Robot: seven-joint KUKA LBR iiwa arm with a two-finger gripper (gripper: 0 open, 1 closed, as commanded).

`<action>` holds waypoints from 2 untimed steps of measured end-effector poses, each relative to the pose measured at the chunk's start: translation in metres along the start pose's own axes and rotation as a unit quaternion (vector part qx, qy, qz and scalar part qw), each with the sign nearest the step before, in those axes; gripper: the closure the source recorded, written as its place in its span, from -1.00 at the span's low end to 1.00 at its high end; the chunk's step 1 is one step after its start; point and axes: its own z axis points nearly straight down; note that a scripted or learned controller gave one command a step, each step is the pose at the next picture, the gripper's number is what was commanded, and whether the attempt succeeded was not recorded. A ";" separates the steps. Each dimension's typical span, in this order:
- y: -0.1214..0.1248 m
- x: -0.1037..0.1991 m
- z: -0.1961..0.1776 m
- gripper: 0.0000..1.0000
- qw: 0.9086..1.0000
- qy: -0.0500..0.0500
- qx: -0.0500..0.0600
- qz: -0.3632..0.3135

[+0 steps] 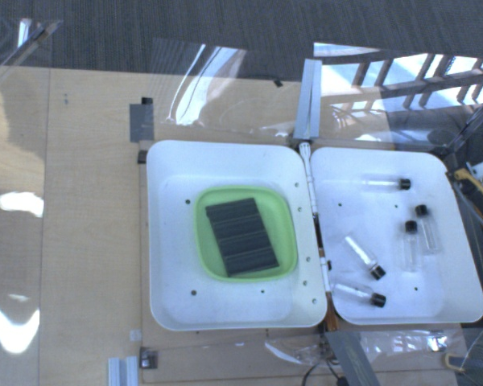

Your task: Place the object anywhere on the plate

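White plastic forms both shallow bins, which sit side by side on a pale wooden bench [64,215], their inner edges touching along a hinge-like seam.

The left bin [157,240] holds a lime-green plate [286,233], squarish with rounded corners and roughly centred on the bin floor. On the plate lies the object [241,236], a dark grey rectangular slab with ribs or bands running across its width. It lies flat, turned slightly off square to the plate. It is wholly inside the plate's rim, with green showing on all four sides.

The right bin [467,284] holds five small clear vials with black caps, all lying on their sides and apart from one another. One vial [385,184] lies near the far wall. Two more [410,244] lie close together toward the right side. A fourth [361,256] is set diagonally near the middle. The fifth [357,293] lies by the near wall.

A grey metal bracket [310,107] stands just behind the seam between the bins.

Whether the claw is wide, narrow or holding anything cannot be told, nor how the slab lies in relation to it.
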 end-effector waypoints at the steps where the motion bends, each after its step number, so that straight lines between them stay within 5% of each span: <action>1: 0.021 0.075 -0.001 -1.00 1.000 0.001 -0.002 0.017; 2: 0.037 0.134 0.000 -1.00 0.999 0.001 -0.003 0.033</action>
